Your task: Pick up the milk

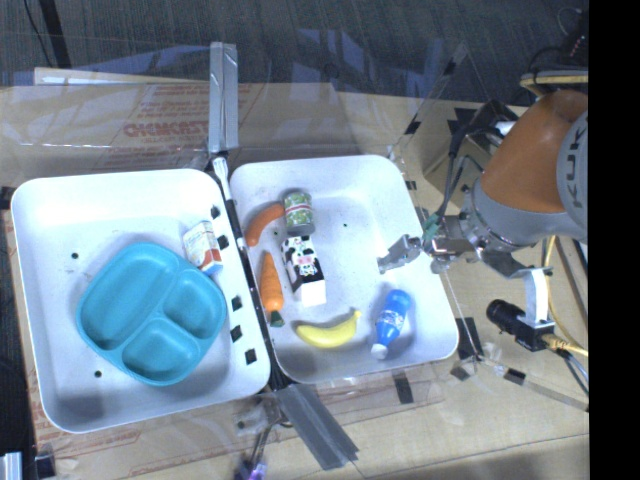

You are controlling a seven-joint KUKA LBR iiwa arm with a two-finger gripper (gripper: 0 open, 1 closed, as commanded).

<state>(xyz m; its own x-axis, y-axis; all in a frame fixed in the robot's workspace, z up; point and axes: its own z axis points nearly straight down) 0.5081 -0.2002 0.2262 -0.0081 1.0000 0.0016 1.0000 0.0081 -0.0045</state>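
The milk (pixel 304 270) is a small white carton with black cow patches. It lies in the right bin (pixel 345 183), left of the bin's middle, between an orange carrot (pixel 271 280) and bare bin floor. My gripper (pixel 398 254) hovers over the right side of that bin, well to the right of the milk and apart from it. Nothing shows in its grasp.
Around the milk lie a green can (pixel 298 211), a second carrot (pixel 262 222), a banana (pixel 328 331) and a blue bottle (pixel 392 320). The left bin (pixel 60 208) holds a blue divided plate (pixel 152 312) and a small red-and-white container (pixel 203 245). A divider runs between the bins.
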